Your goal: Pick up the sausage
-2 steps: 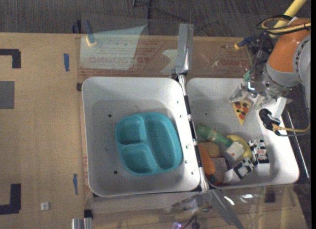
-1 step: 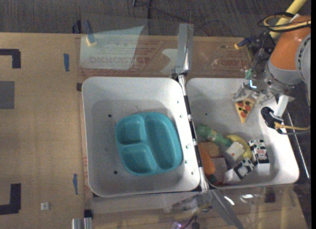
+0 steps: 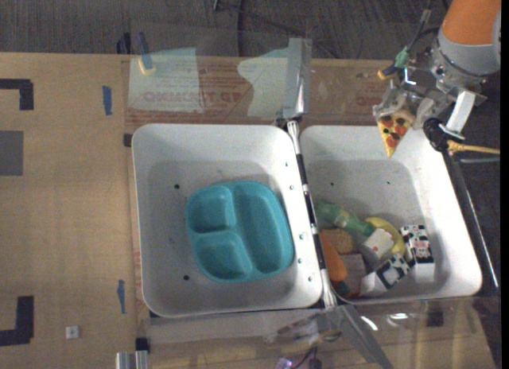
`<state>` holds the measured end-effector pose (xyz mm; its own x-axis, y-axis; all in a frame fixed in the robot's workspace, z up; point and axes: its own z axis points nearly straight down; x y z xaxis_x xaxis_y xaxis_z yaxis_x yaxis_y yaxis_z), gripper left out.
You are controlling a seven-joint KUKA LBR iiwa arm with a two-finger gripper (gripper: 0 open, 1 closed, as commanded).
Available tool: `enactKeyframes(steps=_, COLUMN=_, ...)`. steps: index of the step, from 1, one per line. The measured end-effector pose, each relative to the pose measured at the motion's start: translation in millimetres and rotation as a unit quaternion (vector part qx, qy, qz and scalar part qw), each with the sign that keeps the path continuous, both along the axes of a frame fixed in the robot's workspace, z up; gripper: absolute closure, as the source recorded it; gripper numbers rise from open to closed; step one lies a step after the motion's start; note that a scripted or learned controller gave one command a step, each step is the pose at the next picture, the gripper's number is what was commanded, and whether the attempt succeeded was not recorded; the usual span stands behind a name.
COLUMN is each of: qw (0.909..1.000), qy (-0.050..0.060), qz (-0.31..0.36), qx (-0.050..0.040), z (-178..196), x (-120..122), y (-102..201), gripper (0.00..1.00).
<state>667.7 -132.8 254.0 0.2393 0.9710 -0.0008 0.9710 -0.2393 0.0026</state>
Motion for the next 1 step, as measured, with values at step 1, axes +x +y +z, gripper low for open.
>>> enactKeyframes(steps=1, qw=0.9987, qy=0.002, qz=0.051, qx=0.0008, z=-5.8, x=-0.8, y=56.0, gripper=1.00)
